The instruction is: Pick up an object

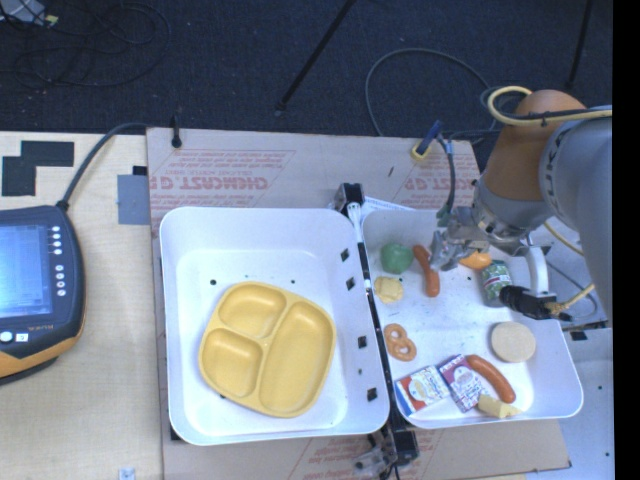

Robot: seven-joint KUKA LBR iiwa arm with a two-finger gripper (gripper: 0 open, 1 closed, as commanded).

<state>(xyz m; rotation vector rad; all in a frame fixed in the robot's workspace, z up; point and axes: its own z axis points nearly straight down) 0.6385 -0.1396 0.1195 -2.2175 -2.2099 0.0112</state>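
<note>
Gripper [452,251]: low in right bin [560,393], finger state cannot be told
Sausage [428,271]: just left of gripper
Green ball [397,258]: left of sausage

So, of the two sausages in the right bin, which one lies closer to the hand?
The upper sausage, beside the green ball, just left of the hand. The other sausage lies near the bin's bottom edge by the packets.

Red letters are printed on the brown cardboard sheet [240,173] under the two bins. They are seen upside down, and they look like "CHEMCRAFT, O.G.", though some letters are blurry. The same red print is seen again on the cardboard near the arm [425,183], but it is partly hidden and cannot be read. Pictures and small print are seen on the little packets [440,385] in the right bin [560,393], but the words are too small to be read.
</note>
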